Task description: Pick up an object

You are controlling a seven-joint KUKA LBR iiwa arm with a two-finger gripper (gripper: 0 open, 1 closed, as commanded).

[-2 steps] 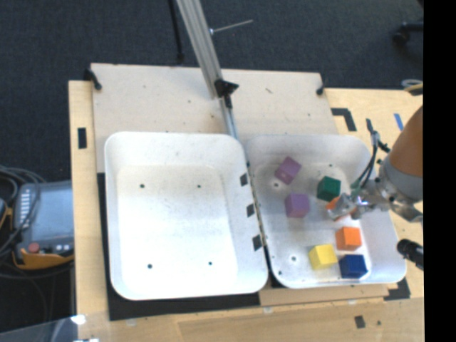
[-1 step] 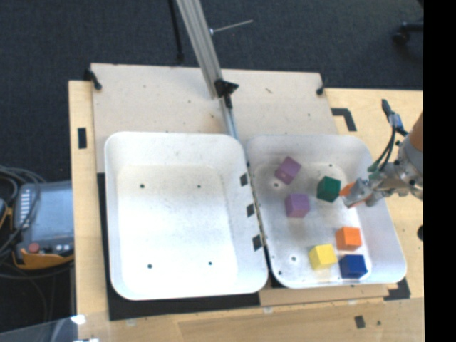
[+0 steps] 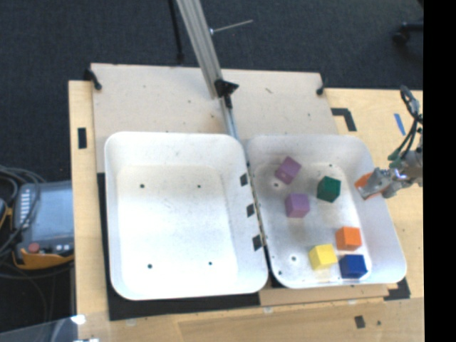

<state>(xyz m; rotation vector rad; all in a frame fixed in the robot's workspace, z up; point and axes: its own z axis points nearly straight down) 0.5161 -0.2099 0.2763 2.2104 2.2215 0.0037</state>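
The right bin (image 3: pixel 377 223) holds several small cubes: two purple ones (image 3: pixel 288 169) (image 3: pixel 297 205), a green one (image 3: pixel 328 189), an orange one (image 3: pixel 348 238), a yellow one (image 3: pixel 322 256) and a blue one (image 3: pixel 353 266). My gripper (image 3: pixel 381 182) hangs over the bin's right rim, to the right of the green cube and above the orange one. A small orange patch (image 3: pixel 364 183) shows at its left tip. I cannot tell whether that patch is a block or part of the arm.
The left bin (image 3: pixel 178 216) lies beside the right one. A slanted metal post (image 3: pixel 203 41) rises from the back between the bins. Cables (image 3: pixel 410 130) hang at the right edge. A grey box (image 3: pixel 43 223) sits off the bench at the left.
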